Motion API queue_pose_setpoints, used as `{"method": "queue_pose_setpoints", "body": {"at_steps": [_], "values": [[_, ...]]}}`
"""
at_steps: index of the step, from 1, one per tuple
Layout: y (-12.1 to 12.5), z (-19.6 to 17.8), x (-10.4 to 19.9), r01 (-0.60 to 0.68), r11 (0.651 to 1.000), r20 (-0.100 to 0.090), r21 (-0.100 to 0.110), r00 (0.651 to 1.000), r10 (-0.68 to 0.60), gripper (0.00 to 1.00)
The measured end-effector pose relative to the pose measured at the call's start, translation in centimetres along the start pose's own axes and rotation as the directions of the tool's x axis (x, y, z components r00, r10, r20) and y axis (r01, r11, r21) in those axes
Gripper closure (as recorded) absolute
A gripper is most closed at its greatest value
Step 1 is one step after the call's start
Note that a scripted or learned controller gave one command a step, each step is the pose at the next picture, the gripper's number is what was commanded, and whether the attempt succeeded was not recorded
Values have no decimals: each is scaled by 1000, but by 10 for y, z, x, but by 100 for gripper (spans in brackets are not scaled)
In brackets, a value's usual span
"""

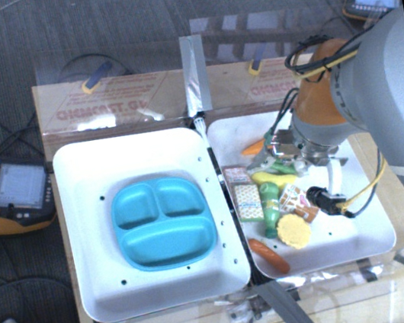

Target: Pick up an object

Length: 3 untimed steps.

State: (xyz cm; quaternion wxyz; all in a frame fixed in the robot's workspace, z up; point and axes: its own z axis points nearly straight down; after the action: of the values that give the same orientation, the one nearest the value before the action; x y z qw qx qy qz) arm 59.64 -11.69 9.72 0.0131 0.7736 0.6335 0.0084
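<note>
The arm (375, 88) is extended into the right bin (370, 239), its gripper (288, 155) lowered over the toy food pile (274, 198) at the bin's left, finger opening and any hold not discernible

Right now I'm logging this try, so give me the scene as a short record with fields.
left bin: holds a blue divided plate
right bin: holds a pile of small toy foods
items seen: yellow banana, green piece, yellow round piece, orange sausage, checked packet
arm: reaches in from the right, wrist over the right bin
gripper: low over the pile by the banana; grasp not discernible
</note>
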Motion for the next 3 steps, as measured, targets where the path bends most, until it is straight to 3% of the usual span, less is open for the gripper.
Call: {"method": "queue_pose_setpoints", "body": {"at_steps": [3], "values": [[0, 0, 0, 0, 1000, 0, 0, 1000, 0, 0]]}}
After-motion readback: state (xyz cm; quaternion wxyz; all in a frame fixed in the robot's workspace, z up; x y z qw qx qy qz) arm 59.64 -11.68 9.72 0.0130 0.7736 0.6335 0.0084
